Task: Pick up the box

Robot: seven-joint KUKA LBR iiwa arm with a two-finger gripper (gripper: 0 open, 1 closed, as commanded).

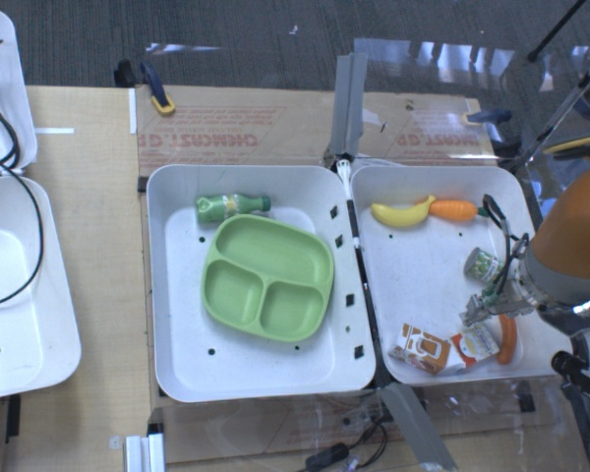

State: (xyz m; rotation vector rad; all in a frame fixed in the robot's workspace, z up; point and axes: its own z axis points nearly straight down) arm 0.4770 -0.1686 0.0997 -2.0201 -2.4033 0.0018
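Observation:
The box (420, 348) is a small orange and white carton lying flat near the front edge of the right bin (413, 264). My gripper (485, 308) hangs low over the right side of that bin, up and to the right of the box and apart from it. It sits just above a small white and red packet (477, 343). Nothing shows as held by the gripper.
In the right bin a banana (401, 213) and a carrot (454, 209) lie at the back, a green-patterned item (481, 263) sits by the gripper, and a red sausage (508, 338) lies at the front right. The left bin (172, 293) holds a green divided plate (268, 276) and a green bottle (232, 205).

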